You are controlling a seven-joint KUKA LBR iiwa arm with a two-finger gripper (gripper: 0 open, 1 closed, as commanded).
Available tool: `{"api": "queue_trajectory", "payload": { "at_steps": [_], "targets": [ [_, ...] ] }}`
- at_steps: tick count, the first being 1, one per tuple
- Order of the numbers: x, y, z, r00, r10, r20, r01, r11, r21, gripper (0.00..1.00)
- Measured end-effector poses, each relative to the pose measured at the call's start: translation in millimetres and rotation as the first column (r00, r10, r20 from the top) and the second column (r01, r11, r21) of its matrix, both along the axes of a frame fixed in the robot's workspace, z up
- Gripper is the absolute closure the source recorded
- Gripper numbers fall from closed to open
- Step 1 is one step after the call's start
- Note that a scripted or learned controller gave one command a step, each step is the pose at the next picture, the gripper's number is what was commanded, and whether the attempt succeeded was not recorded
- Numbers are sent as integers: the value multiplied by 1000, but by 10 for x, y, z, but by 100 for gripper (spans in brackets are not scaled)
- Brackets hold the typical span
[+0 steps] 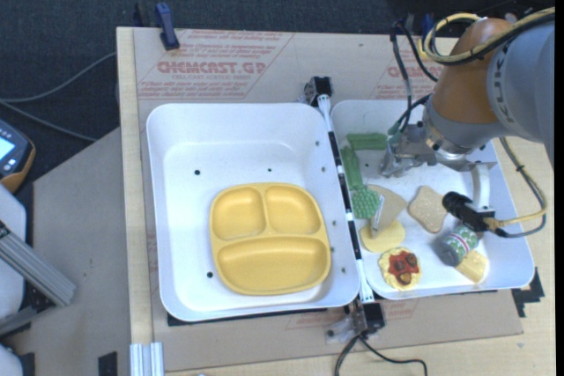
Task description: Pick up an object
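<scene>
My gripper (pixel 398 161) hangs low over the back of the right bin (pixel 515 264), below the arm's orange band. Right beside it on the left lies a green block (pixel 366 142), with a long green strip (pixel 352 174) running forward from there. In front of the gripper are a green and white wedge (pixel 368 207), a pale yellow disc (pixel 390 233) and a tan toast slice (pixel 426 209). Toward the front lie a yellow round with red topping (pixel 401 267), a small can with a green label (pixel 456 244) and a yellow chunk (pixel 475 267). Nothing visibly sits in the gripper.
The left bin (pixel 176 141) holds a yellow divided plate (pixel 269 238). A raised divider (pixel 337 180) separates the two bins. A blue clamp (pixel 165 25) sits at the bench's back left corner.
</scene>
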State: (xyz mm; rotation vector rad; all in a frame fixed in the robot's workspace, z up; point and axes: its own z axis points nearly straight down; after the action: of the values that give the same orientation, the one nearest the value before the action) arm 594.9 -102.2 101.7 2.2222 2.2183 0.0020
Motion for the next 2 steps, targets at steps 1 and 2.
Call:
{"api": "queue_trajectory", "payload": {
  "at_steps": [1, 2],
  "targets": [
    [-2, 0, -6, 1000, 0, -1, 0, 1000, 0, 0],
    [737, 652, 899, 1000, 11, 14, -11, 1000, 1, 0]
  ]
}}
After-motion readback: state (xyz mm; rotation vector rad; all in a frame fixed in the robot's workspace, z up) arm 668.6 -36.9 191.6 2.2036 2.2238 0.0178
